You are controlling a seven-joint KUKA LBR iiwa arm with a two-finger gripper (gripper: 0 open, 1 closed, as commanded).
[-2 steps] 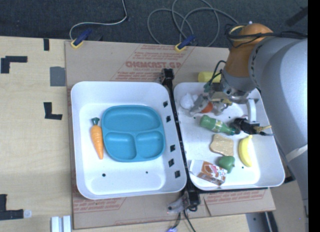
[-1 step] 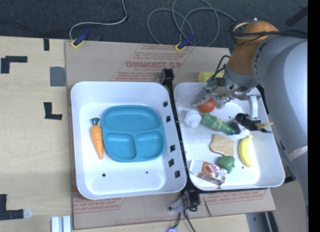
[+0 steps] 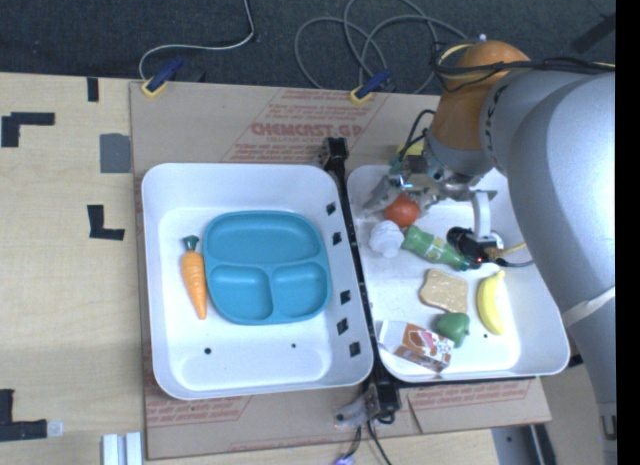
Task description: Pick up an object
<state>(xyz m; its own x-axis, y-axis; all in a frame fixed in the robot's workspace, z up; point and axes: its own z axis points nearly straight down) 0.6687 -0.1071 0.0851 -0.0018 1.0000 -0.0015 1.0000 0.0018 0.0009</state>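
target: tomato (image 3: pixel 402 212) in right bin (image 3: pixel 540 353), top-left corner, touching white ball (image 3: pixel 386 239) | gripper (image 3: pixel 408 189) low over tomato, likely placed to grasp it; opening hidden, cannot tell, no hold seen | past tomato: green bottle (image 3: pixel 432 247), bread (image 3: pixel 446 291), banana (image 3: pixel 489 303) | far left of tomato: carrot (image 3: pixel 194 279), blue tray (image 3: pixel 266 266)

Bins (image 3: pixel 165 353): I read smooth white plastic, faint sheen.
Tray (image 3: pixel 267 265), left bin: blue plastic, matt, moulded compartments.
Carrot (image 3: pixel 194 278), left of tray: glossy orange plastic.
Banana (image 3: pixel 490 302), right bin: shiny yellow plastic.
Bread slice (image 3: pixel 445 291), beside banana: matt, rough-looking.
Board (image 3: pixel 290 128) under bins: brown corrugated cardboard, printed.
Arm (image 3: pixel 565 168): smooth grey casing, satin; orange band (image 3: pixel 470 103) glossy.
Bench (image 3: pixel 60 283): pale wood-look, matt.
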